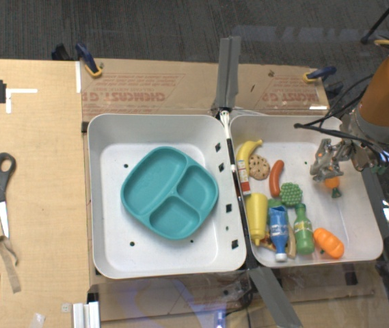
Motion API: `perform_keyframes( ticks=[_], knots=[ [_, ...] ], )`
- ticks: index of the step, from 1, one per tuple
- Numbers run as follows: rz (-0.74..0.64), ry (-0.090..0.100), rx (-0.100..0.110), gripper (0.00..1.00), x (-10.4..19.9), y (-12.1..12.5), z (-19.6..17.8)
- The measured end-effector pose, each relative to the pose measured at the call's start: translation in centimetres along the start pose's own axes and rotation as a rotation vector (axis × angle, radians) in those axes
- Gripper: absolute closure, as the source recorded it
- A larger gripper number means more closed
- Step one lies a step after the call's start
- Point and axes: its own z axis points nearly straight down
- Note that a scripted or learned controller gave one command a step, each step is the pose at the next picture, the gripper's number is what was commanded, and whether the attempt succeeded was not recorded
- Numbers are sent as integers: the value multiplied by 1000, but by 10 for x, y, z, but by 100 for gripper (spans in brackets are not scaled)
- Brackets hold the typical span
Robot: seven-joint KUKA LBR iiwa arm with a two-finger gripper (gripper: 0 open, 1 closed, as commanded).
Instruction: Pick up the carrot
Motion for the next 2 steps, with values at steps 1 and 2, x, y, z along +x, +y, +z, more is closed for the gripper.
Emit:
perform_keyframes(
  ticks=[1,2],
  knots=[
    [0,0,0,0,0,0,0],
    [4,3,-1,0,-28,4,10]
  ],
)
